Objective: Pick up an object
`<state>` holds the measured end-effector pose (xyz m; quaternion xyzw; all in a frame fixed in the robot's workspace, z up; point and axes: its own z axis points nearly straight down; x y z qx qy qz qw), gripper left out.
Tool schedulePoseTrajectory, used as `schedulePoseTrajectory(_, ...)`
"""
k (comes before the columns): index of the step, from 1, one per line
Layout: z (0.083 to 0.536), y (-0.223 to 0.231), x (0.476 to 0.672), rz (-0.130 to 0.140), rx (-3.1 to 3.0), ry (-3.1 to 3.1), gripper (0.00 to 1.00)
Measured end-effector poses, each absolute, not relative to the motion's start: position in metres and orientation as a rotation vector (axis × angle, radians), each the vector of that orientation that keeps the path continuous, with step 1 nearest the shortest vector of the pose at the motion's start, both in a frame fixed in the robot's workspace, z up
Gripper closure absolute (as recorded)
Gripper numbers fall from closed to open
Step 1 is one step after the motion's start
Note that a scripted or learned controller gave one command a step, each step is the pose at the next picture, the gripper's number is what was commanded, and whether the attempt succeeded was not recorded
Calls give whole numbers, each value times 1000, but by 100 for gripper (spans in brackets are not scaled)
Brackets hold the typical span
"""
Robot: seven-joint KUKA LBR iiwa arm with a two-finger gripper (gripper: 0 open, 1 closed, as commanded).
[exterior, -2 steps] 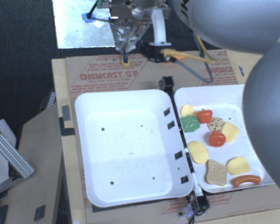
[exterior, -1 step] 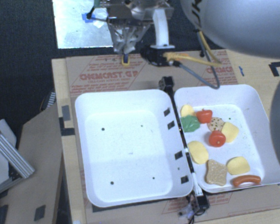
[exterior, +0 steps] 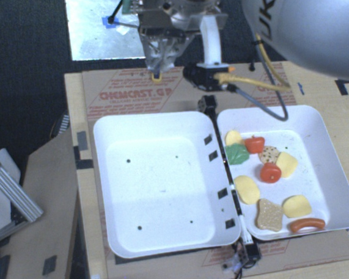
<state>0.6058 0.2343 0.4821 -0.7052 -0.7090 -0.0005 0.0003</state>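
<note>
In the camera view, you see the tool point(exterior: 155, 70) raised above the far edge of the table point(exterior: 55, 178), over the cardboard sheet point(exterior: 133, 94) behind the left bin point(exterior: 154, 187); a small yellow piece point(exterior: 156, 78) sits at its tip, and you cannot tell whether its fingers are spread or pressed together. The objects for picking lie in the right bin point(exterior: 323, 152), well apart from the tool: a green piece point(exterior: 237, 154), two red tomatoes point(exterior: 255, 144) point(exterior: 270, 172), a speckled cookie point(exterior: 269, 154), a bread slice point(exterior: 269, 215), a sausage point(exterior: 305, 225) at the near rim, and several yellow pieces point(exterior: 247, 189).
</note>
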Motion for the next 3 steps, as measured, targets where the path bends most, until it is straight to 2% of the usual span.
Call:
schedulePoseTrajectory(1, 435, 233, 651, -5, -2222, -2224, 100)
schedulePoseTrajectory(2, 465, 234, 638, -5, -2217, -2226, 100)
schedulePoseTrajectory(3, 426, 200, 661, -3, -2221, -2224, 100)
